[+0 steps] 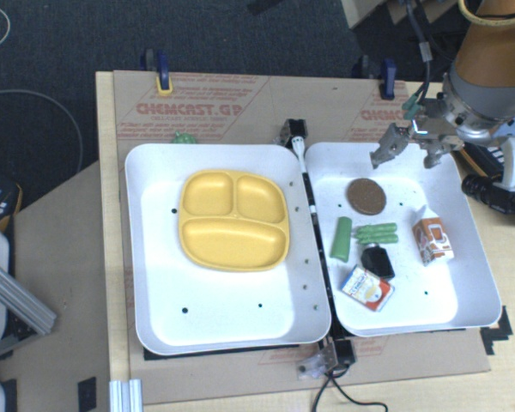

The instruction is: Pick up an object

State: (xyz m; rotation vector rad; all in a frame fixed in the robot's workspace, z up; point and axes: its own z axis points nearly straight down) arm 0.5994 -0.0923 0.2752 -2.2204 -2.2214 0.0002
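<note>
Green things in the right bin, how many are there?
2. A smooth green stick lies upright left of centre; a bumpy green pod lies crosswise just right of it, above the black object. None seem hidden.

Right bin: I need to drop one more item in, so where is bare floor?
Right bin: bare along its far edge under the end effector, and in the near right corner. Crowded mid-bin: brown disc, green pieces, black object, cartons.
</note>
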